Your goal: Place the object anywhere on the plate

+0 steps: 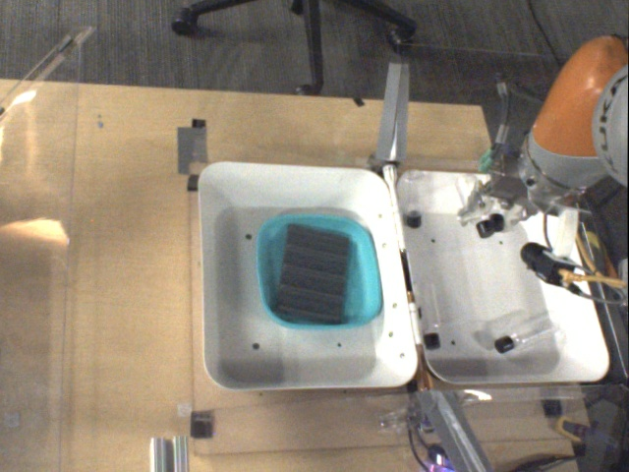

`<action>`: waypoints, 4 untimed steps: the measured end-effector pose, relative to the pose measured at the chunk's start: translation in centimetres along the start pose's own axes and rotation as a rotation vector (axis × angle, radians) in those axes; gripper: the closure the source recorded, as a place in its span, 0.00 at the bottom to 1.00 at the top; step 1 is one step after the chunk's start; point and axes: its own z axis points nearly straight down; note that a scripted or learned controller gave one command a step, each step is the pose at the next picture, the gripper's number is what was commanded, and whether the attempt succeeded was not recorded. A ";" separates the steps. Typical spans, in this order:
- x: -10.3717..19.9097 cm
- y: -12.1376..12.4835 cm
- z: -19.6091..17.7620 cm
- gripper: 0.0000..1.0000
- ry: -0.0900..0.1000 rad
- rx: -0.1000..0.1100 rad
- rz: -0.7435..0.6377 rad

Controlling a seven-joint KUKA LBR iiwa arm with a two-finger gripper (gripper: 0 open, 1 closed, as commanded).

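A square teal plate (370, 275) rests in the left bin (226, 293). A dark grey ribbed block (314, 271) lies flat on the plate, slightly tilted and roughly centred. My gripper (485, 214) hangs over the upper part of the right bin (462, 283), well to the right of the plate and apart from the block. I see nothing held in it. The orange band of the arm (580, 101) is above it at the right.
A small clear item with a black end (515, 335) lies near the front of the right bin. A black and yellow cable piece (548, 264) hangs by the arm. A metal divider (394, 116) stands between the bins at the back.
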 end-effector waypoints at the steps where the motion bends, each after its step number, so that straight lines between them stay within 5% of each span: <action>1: 5.0 -7.5 0.7 1.00 0.001 0.003 -0.071; 2: 12.9 -6.2 -1.5 1.00 0.002 0.001 -0.343; 3: 12.9 -6.2 -1.5 0.00 0.002 0.001 -0.342; 4: 12.4 -9.8 -10.1 0.00 0.002 -0.003 -0.302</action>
